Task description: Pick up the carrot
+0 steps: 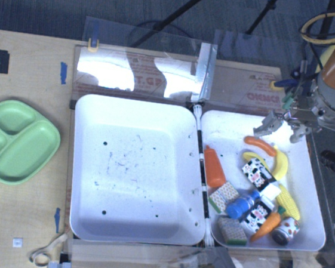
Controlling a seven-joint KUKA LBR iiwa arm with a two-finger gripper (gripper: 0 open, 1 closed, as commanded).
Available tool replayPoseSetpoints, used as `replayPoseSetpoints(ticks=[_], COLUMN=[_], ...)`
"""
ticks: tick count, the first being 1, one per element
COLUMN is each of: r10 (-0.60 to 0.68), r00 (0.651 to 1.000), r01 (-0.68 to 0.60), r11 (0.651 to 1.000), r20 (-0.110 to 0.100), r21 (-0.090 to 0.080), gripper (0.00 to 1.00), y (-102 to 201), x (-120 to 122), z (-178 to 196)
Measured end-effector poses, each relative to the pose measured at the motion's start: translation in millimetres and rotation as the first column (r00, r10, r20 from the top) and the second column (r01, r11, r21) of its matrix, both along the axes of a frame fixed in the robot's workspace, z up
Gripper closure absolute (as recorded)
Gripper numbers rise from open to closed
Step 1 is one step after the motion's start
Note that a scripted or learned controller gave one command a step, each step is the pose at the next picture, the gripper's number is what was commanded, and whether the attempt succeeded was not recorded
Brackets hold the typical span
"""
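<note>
Nearest the camera, along the front rim of the right bin, sits the clutter I have to work around: a grey-green sponge, a small can, and between them the carrot, a short orange piece lying at a slant with its pale end up against a black-and-white carton. A blue bottle touches that carton on the left, and an ear of corn runs just beside the carrot's upper right.

I judge the carrot to be a light, stiff plastic toy, smooth and probably a bit slippery, tapering toward one end. I would take it across its thicker middle, fingers set square to its long axis, since the taper could squirt out of a pinch near the tip. The neighbours press close, so room for my fingers looks scarce.

Farther back lie a larger orange bottle by the divider, a second patterned carton, a banana and a hot dog.

Farthest, my gripper hangs over the bin's back corner, well apart from the carrot, fingers spread with nothing between them.
</note>
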State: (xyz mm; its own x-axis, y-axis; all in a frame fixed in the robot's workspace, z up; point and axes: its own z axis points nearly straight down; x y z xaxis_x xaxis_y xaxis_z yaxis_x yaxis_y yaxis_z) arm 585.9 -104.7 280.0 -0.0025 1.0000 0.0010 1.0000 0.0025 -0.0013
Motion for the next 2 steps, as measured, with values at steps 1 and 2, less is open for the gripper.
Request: replayPoseSetpoints(ticks=[1, 2], r10=[0.020, 0.162], r00=[1.000, 0.987], r01=[-0.020, -0.162], r11=[1.000, 0.987], r20=[0.001, 0.005], r21=[0.000, -0.001], gripper=[0.00, 0.00], y=[-20, -11], x=[26, 55], z=[-112, -194])
